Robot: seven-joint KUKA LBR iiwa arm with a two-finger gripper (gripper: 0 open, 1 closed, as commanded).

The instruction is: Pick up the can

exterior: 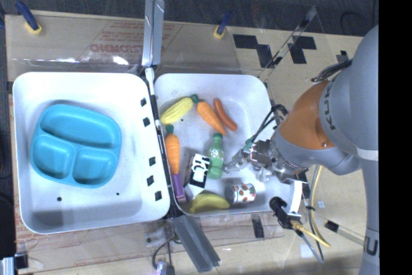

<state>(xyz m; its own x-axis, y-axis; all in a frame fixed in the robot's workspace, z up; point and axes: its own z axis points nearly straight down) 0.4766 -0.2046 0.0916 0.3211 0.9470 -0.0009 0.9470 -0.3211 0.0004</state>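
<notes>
The can [243, 192] lies on its side near the front edge of the right bin [257, 90], with a white label carrying red and dark print. A banana [209, 201] lies just left of it. My gripper [248, 154] hangs over the right part of that bin, a little behind the can and right of a green bottle [216, 156]. Nothing shows in its grasp, and the can stays on the bin floor, apart from it.
The right bin also holds a corn cob [177, 110], two carrots [209, 116] [172, 151], a sausage [224, 114], a black-and-white box [199, 170] and a purple item [177, 187]. A blue divided tray [77, 145] sits in the left bin [26, 203].
</notes>
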